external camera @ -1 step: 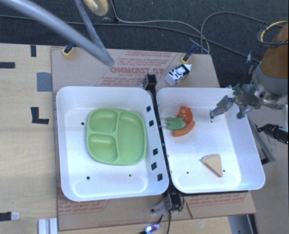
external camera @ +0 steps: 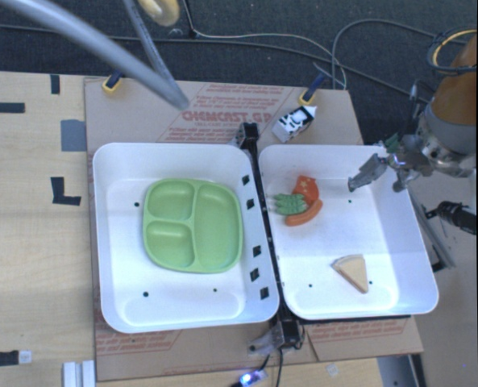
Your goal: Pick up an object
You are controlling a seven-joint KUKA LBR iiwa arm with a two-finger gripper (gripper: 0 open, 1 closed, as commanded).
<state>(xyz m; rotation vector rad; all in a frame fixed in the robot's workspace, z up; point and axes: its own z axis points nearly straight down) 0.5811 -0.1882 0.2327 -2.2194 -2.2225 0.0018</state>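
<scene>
Gripper (external camera: 381,172): fingers spread, nothing between them, hanging over the right bin (external camera: 400,240). Carrot (external camera: 301,201) lies left of it, wedge (external camera: 352,273) below-left. We judge both light, rigid; grip across narrow width.

— What do you have on the table?

— Two white bins side by side. The left bin (external camera: 118,216) holds a green divided plate (external camera: 193,224). In the right bin (external camera: 400,240) a red and green toy (external camera: 299,201) lies near the dividing wall, and a tan wedge (external camera: 352,273) sits well apart from it, toward the front.

— And your pincer?

— My pincer (external camera: 381,173) hangs over the right bin's far right edge, fingers spread, gripping nothing.
</scene>
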